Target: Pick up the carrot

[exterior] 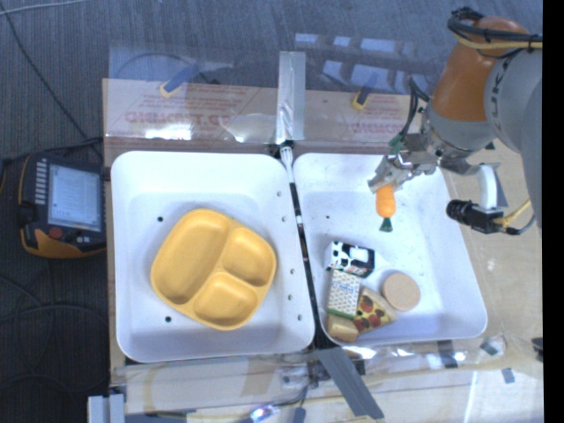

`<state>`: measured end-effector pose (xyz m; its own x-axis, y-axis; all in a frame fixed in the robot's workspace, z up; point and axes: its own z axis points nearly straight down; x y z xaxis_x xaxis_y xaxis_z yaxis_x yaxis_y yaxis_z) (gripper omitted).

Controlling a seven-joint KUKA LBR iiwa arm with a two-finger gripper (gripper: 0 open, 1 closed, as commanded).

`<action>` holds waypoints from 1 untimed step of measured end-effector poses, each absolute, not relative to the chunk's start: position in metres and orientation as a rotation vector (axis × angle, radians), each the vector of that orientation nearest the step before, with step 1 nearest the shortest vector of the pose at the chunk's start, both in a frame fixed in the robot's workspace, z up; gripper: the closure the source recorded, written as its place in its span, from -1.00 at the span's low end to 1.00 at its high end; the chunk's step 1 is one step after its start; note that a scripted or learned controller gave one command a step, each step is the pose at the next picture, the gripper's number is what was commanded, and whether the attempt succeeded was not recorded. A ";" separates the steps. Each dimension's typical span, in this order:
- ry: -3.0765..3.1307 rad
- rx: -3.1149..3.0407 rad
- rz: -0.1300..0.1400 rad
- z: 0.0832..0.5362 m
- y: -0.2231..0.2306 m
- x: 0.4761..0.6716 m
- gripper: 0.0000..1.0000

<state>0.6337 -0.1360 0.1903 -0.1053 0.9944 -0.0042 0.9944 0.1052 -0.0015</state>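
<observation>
The carrot (385,203) is small and orange, with a green stalk end pointing toward the near side. It is in the upper part of the right bin (458,263). My gripper (389,181) reaches in from the right and is directly over the carrot's far end. The fingers close on that orange end, and the rest of the carrot hangs out below them.
Near the front of the right bin lie a black-and-white cow-patterned item (352,256), a patterned box (344,291), a tan round disc (401,291) and a pizza slice toy (372,312). The left bin (132,192) holds a yellow divided plate (214,267).
</observation>
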 end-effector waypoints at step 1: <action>2.334 2.099 -0.009 0.199 -0.136 0.634 1.00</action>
